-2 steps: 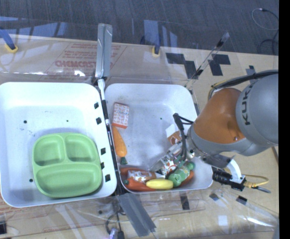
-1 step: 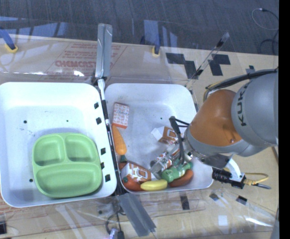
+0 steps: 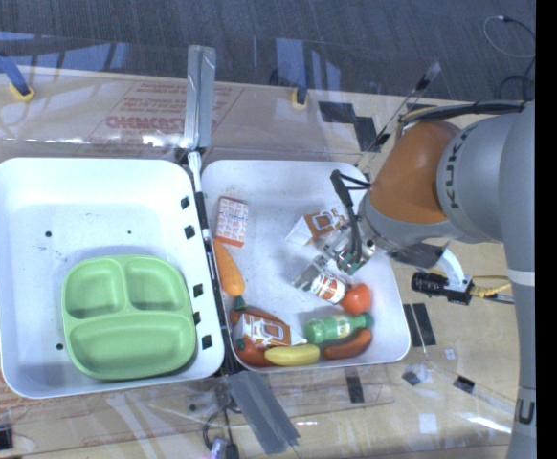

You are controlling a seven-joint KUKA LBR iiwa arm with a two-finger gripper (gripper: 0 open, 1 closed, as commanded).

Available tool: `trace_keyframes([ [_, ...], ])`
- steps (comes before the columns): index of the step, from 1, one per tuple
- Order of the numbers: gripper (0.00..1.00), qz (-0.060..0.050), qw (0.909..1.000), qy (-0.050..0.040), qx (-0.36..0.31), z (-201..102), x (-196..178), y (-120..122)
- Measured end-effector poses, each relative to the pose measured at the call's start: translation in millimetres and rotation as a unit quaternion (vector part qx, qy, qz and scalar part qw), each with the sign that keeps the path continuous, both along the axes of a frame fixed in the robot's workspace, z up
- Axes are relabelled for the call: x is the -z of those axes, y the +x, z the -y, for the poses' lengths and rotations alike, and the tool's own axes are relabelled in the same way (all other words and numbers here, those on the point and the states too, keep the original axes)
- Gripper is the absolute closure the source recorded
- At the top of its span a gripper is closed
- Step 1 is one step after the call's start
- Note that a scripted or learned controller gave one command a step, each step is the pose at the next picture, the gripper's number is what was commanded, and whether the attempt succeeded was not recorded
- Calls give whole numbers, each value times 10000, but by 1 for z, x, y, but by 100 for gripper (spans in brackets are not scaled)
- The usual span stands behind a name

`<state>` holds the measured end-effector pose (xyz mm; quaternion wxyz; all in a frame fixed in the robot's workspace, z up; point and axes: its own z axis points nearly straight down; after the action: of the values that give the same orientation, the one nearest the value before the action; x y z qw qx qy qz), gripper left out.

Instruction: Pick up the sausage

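Note:
The sausage [image 3: 348,344] is a reddish-brown curved piece lying along the front wall of the right bin [image 3: 259,175], just under a green bottle [image 3: 336,328] and right of a yellow banana [image 3: 292,355]. My gripper [image 3: 328,264] hangs low in the middle of that bin, over a small red-and-white can [image 3: 329,289]. It is above and slightly left of the sausage and apart from it. The grey arm with its orange band [image 3: 411,175] reaches in from the right.
The right bin also holds a red tomato [image 3: 357,298], a carrot [image 3: 229,268], a cracker packet [image 3: 232,220], a white snack packet [image 3: 323,224] and a ketchup packet [image 3: 262,330]. The left bin [image 3: 30,189] holds a green divided plate [image 3: 128,316].

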<state>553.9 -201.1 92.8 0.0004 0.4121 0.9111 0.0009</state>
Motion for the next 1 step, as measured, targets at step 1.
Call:
trace_keyframes([
  [1,0,-88,9999,3,120,11,2,62],
])
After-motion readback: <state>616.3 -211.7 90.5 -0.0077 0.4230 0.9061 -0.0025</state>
